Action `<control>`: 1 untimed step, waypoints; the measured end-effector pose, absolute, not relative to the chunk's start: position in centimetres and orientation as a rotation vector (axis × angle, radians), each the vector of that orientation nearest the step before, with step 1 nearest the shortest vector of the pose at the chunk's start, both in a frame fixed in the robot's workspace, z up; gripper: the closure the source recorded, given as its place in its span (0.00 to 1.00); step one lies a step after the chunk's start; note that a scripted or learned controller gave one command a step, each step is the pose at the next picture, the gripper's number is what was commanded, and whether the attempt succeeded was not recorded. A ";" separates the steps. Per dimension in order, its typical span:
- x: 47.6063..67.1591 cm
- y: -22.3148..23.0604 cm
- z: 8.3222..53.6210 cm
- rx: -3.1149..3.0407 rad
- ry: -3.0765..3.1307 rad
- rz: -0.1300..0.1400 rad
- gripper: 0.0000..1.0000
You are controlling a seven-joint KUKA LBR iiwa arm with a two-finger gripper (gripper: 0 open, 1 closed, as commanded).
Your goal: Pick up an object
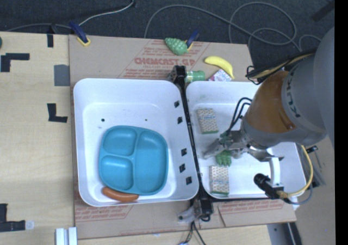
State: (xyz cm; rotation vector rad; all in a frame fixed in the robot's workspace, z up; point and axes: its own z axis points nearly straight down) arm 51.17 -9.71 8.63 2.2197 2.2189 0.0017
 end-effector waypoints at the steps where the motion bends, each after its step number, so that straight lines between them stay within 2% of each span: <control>1: 51.2 -9.8 9.6 2.218 2.217 0.001 1.00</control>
